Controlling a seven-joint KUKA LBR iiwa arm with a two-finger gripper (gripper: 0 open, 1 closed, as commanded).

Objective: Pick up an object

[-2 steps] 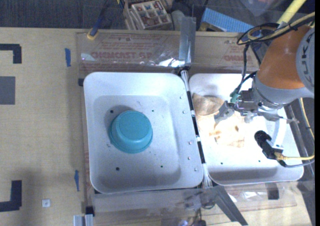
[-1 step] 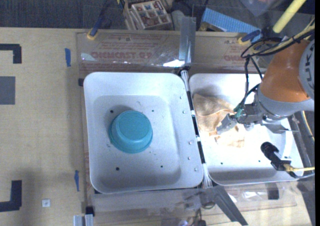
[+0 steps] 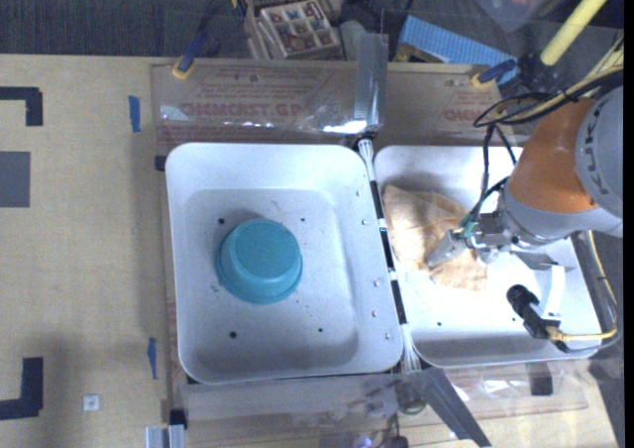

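Observation:
A teal bowl (image 3: 260, 260) lies upside down in the middle of the left bin (image 3: 198, 178). In the right bin (image 3: 436, 337) a crumpled tan cloth (image 3: 421, 218) spreads from the bin's left wall toward its middle. My gripper (image 3: 464, 241) is down over the cloth's right part, with one metal finger (image 3: 443, 250) resting on the fabric. The wrist covers the gripper's other side, so how the jaws stand is hidden. Nothing is lifted off the bin floor.
The grey arm with its orange band (image 3: 555, 173) reaches in over the right bin's right half. A clear plastic sheet (image 3: 267, 109) lies behind both bins. Boxes and clutter (image 3: 297, 10) stand beyond the bench.

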